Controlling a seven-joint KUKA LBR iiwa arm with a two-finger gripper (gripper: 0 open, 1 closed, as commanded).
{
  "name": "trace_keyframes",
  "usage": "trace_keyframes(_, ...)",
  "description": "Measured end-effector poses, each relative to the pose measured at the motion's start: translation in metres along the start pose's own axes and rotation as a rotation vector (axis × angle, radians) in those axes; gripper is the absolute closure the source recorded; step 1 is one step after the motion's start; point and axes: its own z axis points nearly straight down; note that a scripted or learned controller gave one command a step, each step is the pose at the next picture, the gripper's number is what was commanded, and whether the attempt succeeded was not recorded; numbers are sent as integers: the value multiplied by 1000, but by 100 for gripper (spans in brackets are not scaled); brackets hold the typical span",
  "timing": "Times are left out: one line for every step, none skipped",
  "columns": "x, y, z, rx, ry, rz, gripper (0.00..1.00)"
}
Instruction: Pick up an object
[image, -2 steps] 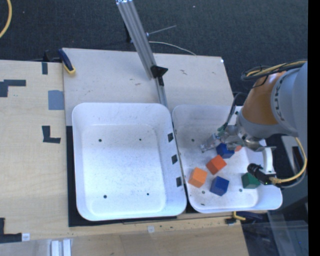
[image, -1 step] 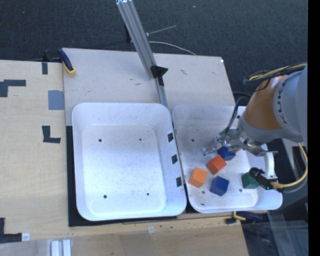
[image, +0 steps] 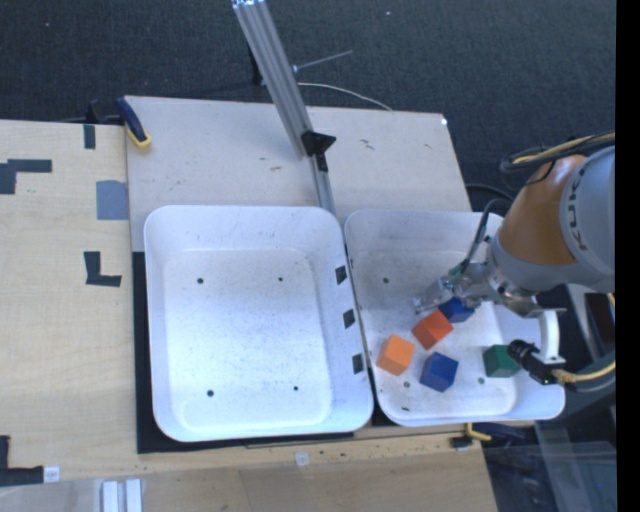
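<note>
We see the gripper low in the right bin, its jaws at a small blue block; we cannot tell how far they are open or whether they grip it. Just beside lie a red-orange cube, an orange cube, a blue cube and a green block. No legible writing on the desk or left bin.
</note>
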Motion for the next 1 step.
trace_keyframes(-2, 2, -12, -5, -6, 0, 100)
